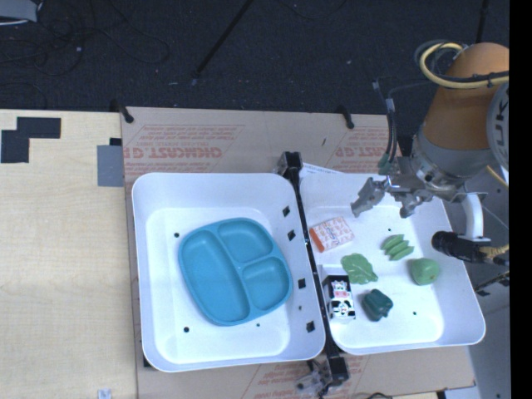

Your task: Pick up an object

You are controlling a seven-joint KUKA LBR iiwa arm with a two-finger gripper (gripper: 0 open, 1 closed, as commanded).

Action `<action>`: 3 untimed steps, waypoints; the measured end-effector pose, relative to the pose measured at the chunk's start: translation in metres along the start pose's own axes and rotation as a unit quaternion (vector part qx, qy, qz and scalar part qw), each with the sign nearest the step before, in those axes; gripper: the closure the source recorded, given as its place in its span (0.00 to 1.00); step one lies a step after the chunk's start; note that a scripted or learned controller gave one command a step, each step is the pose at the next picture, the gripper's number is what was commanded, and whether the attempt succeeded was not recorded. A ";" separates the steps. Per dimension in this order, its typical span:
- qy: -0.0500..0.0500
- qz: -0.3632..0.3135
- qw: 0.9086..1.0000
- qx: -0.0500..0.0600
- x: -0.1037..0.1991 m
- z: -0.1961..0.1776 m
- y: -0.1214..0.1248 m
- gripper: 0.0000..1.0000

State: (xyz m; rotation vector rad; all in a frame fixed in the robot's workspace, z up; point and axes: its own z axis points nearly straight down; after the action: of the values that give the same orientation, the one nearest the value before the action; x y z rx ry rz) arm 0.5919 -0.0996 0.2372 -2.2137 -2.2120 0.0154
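Camera view, looking down at a slant. Two white bins side by side on a cardboard sheet [216, 144] over the bench.

Left bin [158, 322]: a blue divided plate [234, 269] lies flat near the middle, three compartments, tilted slightly on the bin floor.

Right bin [449, 327]: several small things, spread apart.
- Red-and-white packet [331, 233] at about 10 o'clock from the bin's centre, near the divider between the bins.
- Light green leafy piece [358, 268] near the centre.
- Small black-and-white carton [339, 297] at about 7 o'clock, close to the divider.
- Dark green lump [377, 303] just beside the carton, at about 6 o'clock.
- Green pod-like piece [396, 247] at about 2 o'clock from the leafy piece.
- Light green block [423, 271] at about 3 o'clock, near the right wall.

Arm comes in from 3 o'clock, orange band [465, 98] visible at upper right. Gripper [387, 199] sits over the bin's 12 o'clock area, above bare white floor. Fingers spread wide apart, nothing between them. All the objects lie on the bin floor, apart from the gripper; the pod-like piece and the packet are nearest it.
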 end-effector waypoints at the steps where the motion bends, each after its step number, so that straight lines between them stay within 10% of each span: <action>1: 0.000 -0.001 1.000 -0.006 0.000 -0.008 0.002 0.00; 3: 0.000 0.000 1.000 -0.004 0.008 0.097 -0.005 0.00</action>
State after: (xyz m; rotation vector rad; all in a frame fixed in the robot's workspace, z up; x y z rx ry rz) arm 0.5856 -0.0913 0.1400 -2.2173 -2.2161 0.0076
